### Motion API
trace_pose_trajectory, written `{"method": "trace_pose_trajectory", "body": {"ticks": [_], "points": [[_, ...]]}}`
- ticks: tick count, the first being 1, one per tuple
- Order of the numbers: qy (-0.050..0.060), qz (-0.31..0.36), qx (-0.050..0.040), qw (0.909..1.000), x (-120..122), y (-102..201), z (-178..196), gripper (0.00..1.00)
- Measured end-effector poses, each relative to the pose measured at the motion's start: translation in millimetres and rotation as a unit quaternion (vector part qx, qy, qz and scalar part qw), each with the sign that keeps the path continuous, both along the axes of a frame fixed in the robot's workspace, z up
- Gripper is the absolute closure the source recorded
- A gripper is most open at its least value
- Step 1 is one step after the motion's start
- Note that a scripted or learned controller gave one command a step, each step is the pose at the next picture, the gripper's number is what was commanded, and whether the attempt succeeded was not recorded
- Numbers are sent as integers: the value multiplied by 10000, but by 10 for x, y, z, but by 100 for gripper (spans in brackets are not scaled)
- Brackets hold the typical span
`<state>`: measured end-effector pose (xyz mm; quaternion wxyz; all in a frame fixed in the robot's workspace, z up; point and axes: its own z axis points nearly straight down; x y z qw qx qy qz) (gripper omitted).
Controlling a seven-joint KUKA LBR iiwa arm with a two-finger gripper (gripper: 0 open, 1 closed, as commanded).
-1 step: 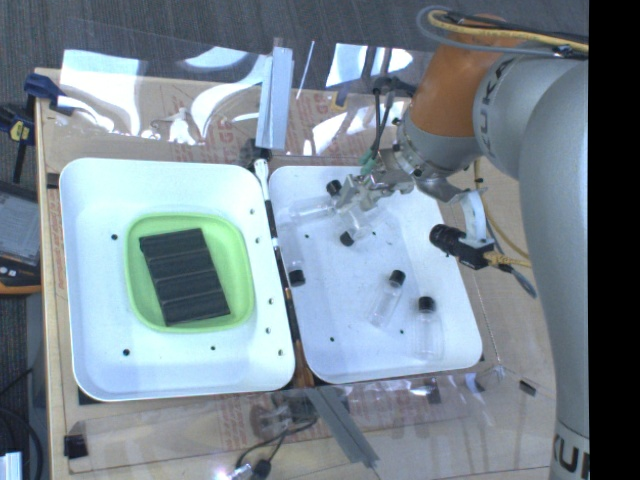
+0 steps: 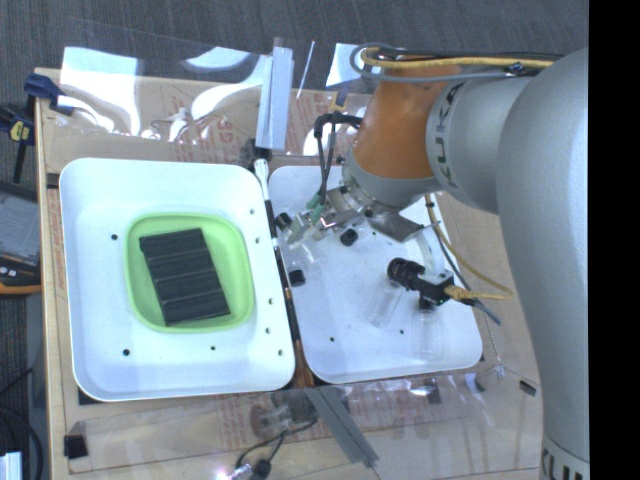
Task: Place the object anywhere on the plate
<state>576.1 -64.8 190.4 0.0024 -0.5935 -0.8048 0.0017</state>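
The dark ridged block (image 2: 183, 275) lies flat on the green plate (image 2: 140, 308) in the left bin (image 2: 90, 358), its long axis running near to far and leaning slightly left at the far end. In the right bin (image 2: 350, 353), the gripper (image 2: 318, 218) hangs over the far left corner. The arm (image 2: 500, 118) hides much of that bin; whether the jaws are apart I cannot tell.

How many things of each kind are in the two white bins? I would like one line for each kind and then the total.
White bins: 2, left and right
Green plate: 1
Dark ridged block, lying on the plate: 1
Total: 4
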Motion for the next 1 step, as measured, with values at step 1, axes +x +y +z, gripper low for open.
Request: {"method": "trace_pose_trajectory", "body": {"ticks": [1], "points": [[-2,-2,-1,10000,0,-4,1,0]]}}
